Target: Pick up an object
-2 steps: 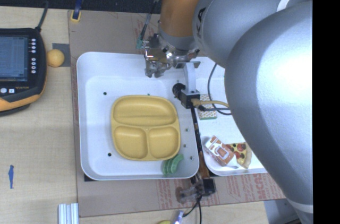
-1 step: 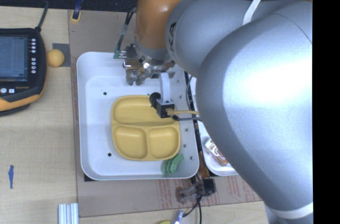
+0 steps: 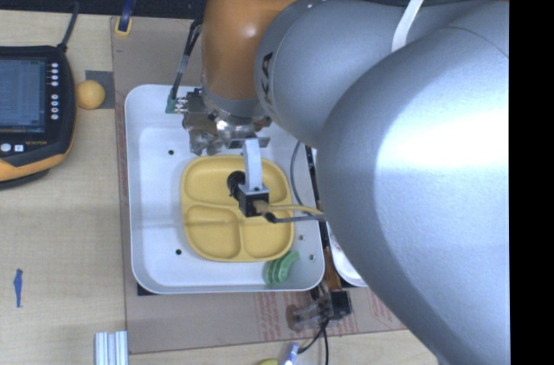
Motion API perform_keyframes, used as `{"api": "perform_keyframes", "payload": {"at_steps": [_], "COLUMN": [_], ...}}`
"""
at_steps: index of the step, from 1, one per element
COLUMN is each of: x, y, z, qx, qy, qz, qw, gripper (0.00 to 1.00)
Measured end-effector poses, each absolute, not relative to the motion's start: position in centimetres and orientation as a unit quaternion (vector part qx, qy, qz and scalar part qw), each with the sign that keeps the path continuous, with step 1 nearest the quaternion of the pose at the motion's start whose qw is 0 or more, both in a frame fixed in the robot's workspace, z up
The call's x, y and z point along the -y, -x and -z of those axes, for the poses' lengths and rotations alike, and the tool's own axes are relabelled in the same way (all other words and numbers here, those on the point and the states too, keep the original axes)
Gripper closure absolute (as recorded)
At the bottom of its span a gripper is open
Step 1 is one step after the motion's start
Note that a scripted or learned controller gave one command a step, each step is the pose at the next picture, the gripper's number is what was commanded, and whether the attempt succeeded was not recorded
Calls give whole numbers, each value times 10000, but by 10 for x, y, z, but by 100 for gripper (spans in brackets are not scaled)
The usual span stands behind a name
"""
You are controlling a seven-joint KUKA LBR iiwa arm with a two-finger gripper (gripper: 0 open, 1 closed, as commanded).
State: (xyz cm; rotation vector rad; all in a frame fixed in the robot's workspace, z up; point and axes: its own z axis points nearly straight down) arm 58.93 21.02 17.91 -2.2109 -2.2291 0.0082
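The yellow divided plate (image 3: 208, 233) lies flat in the left white bin (image 3: 143, 182), filling much of its floor and sitting toward the bin's right wall; raised ridges split it into compartments, and nothing lies in those that show; a small green ridged object (image 3: 281, 268) rests in the bin's near right corner, just beside the plate's rim; the gripper (image 3: 216, 134) hangs over the plate's far edge, pointing down into the bin, and whether it is open or closed cannot be told, since the wrist hides its tip; nothing can be seen in its hold; above it the arm's orange band (image 3: 242, 26) rises over the bin's far edge, and the grey arm (image 3: 407, 147) spreads across the right side, covering nearly all of the second bin (image 3: 346, 270), of which a sliver of white rim shows; on the bench (image 3: 61, 268), an orange ball (image 3: 90, 93) sits just off the left bin's far left corner; a teach pendant (image 3: 26, 112) with a dark screen lies at the bench's left edge.
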Motion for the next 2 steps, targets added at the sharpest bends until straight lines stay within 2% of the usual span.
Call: {"api": "perform_keyframes", "payload": {"at_steps": [1, 2], "x": [-208, -214], "y": [-602, -620], "z": [-243, -211], "qx": [7090, 7101], "qy": [7052, 7041], "qz": [-10, -27], "qw": [8, 10], "gripper": [100, 100]}}
